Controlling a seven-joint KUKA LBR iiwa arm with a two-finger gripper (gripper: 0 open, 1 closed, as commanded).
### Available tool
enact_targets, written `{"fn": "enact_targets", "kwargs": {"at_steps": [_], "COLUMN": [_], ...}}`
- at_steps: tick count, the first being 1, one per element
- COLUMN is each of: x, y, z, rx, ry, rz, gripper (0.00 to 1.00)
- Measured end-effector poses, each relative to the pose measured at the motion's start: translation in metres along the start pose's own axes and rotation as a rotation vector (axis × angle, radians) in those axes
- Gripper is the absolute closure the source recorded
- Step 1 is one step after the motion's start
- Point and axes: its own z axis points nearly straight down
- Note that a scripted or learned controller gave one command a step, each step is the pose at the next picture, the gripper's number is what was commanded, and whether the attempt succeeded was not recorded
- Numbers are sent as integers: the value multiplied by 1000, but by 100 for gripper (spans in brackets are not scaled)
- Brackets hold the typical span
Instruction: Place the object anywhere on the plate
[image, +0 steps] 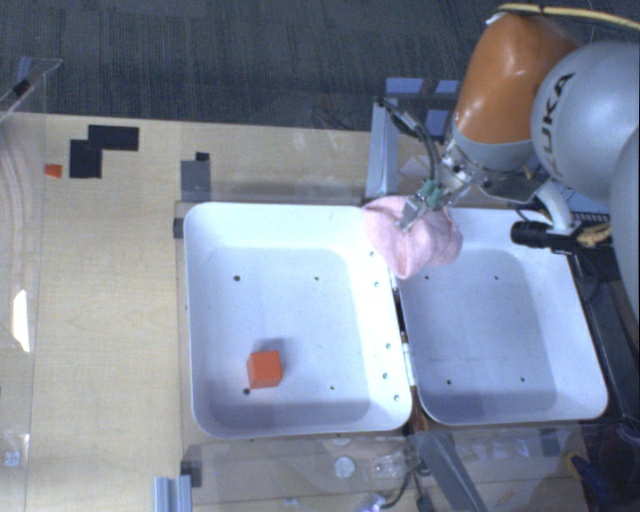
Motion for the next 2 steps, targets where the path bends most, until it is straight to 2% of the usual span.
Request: {"fn": "enact_targets", "kwargs": {"at_steps": [1, 2], "x": [40, 81], "y": [29, 61], "z": [-14, -12], "rx": [-3, -5], "ry": [-2, -4], "rz": [-402, -803], "gripper": [100, 100]}}
